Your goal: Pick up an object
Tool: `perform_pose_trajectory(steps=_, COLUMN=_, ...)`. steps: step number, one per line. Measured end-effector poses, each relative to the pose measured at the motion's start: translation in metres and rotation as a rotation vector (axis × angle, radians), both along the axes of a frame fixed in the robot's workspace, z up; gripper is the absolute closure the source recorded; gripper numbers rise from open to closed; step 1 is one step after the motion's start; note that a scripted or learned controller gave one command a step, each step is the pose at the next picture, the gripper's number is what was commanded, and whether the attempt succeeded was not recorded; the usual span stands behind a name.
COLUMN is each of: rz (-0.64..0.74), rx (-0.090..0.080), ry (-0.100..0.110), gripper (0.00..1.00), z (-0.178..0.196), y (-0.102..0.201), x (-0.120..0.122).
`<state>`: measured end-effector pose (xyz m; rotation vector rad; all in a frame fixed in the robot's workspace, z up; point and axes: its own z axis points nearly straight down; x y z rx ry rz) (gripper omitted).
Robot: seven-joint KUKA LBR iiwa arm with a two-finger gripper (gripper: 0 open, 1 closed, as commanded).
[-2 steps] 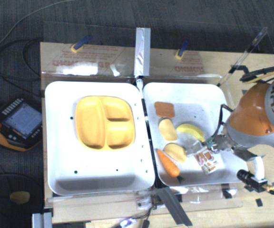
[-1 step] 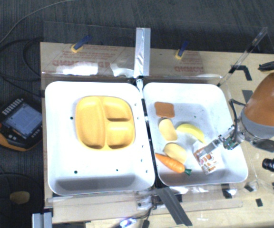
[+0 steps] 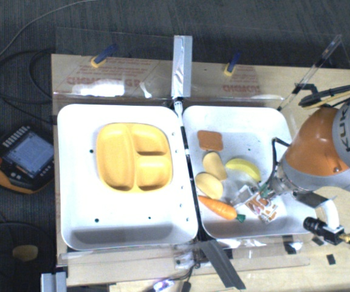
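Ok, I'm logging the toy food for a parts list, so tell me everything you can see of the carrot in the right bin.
The carrot is an orange, tapered toy with a smooth, plastic-looking surface and a small dark green stub at its thicker end. It lies flat on the floor of the right bin, near the front left, pointing its narrow tip toward the divider between the bins. A pale potato-like piece sits right behind it, apparently touching. Nothing is gripping it.

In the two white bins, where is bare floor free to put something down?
Left white bin: bare strips around the yellow divided tray, widest along its near edge. Right white bin: bare by the far-right corner; crowded around the orange carrot, yellow lemon and gripper.
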<state>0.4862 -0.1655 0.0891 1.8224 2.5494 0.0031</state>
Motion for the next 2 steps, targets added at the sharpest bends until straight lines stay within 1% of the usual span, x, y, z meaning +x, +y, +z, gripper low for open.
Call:
perform_pose_trajectory(steps=1, rz=0.001, rx=0.001, ry=-0.004, gripper=1.00, z=0.010, y=0.001, x=0.002)
perform_pose_trajectory(steps=2, rz=-0.121, rx=0.003, ry=0.010, gripper=1.00, z=0.119, y=0.090, x=-0.002)
